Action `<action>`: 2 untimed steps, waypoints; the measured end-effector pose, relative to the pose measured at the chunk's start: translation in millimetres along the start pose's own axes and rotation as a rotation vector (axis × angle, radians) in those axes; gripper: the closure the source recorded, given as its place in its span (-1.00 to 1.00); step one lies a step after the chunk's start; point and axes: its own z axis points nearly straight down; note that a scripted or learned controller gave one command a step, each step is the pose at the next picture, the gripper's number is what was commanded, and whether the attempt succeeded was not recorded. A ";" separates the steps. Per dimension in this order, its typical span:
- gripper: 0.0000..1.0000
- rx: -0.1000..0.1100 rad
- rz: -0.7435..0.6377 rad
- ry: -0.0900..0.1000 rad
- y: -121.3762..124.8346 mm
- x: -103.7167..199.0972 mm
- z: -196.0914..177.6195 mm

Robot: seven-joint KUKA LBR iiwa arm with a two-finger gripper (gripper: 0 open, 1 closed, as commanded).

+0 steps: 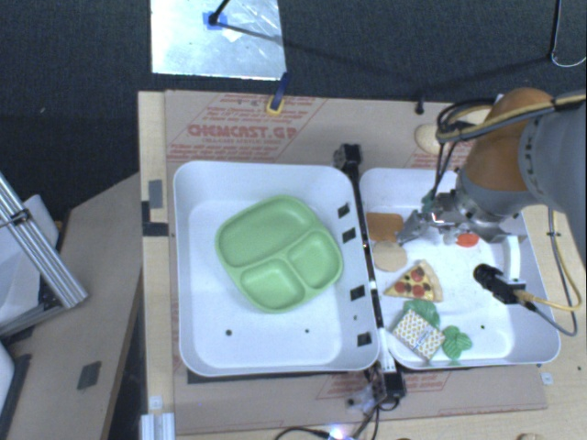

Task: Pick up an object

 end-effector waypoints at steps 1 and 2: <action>-1.00 -0.004 0.000 -0.001 1.0 0.3 21.6; 1.00 -0.007 0.001 -0.001 1.8 -0.1 9.9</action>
